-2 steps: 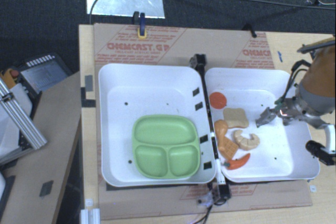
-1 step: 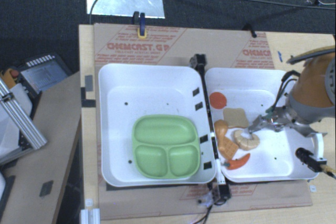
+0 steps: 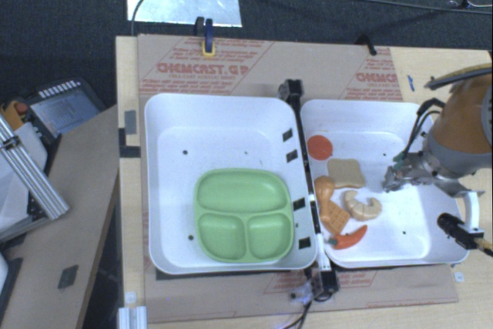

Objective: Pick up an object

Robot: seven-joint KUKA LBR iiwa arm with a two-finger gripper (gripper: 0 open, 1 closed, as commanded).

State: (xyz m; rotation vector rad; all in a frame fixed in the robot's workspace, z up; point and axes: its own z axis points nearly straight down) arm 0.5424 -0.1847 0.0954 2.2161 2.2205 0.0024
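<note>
one green tray (image 3: 243, 213), two bins (image 3: 223, 119)

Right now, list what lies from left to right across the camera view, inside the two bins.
Green divided tray in the left bin → red round slice in the right bin → tan bread slice → pale shrimp-like piece → claw.

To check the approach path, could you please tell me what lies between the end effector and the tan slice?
Bare white bin floor lies between the end effector and the tan slice, as the camera view shows.
</note>
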